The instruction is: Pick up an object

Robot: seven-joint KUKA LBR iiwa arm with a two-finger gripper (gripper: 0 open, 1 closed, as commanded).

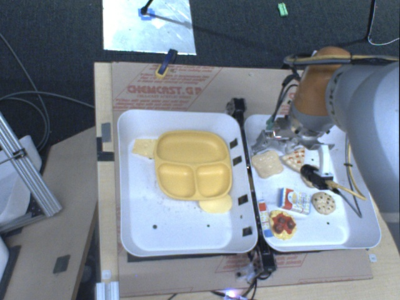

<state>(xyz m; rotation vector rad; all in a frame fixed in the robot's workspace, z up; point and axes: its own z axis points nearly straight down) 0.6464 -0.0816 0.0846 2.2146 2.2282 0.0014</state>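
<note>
My gripper (270,140) hangs low over the back left corner of the right bin (359,233). Its tip is just above and behind a pale slice of toast (267,164). A pizza wedge (294,159) lies right beside the toast, under the wrist. Nearer the front are a red, white and blue carton (294,200), a round cookie (323,202) and a small red-topped tart (283,224). Nothing is visibly held.
The left bin (181,233) carries a yellow divided tray (190,164), with a pale yellow slice (144,147) at its left and a pale yellow disc (216,204) at its front. A black-clipped divider (245,167) separates the bins. The arm's grey body (369,117) covers the right bin's back right.
</note>
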